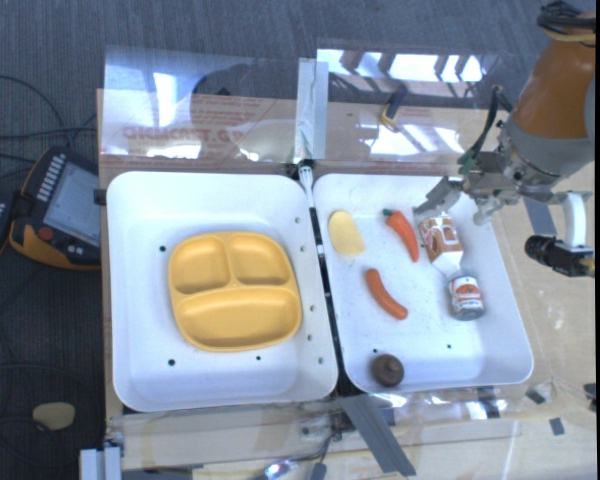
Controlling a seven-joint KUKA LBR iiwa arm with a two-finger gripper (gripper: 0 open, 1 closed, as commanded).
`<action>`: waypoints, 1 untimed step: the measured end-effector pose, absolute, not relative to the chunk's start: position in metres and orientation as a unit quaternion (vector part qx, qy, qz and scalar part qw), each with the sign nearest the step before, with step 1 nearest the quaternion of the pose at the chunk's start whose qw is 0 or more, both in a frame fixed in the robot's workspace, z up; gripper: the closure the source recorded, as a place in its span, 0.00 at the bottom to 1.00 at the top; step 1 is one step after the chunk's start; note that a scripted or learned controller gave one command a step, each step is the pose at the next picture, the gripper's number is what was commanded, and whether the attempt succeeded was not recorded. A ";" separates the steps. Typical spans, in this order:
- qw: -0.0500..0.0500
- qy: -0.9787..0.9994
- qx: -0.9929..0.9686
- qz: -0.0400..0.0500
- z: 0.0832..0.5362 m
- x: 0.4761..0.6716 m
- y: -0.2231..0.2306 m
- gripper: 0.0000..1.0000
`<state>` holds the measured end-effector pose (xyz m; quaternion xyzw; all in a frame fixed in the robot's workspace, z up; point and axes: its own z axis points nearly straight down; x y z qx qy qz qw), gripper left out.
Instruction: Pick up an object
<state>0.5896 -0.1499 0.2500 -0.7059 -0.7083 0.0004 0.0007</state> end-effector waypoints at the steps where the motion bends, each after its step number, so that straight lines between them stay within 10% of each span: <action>1: -0.006 -0.708 -0.706 -0.004 0.128 0.584 -0.167 0.00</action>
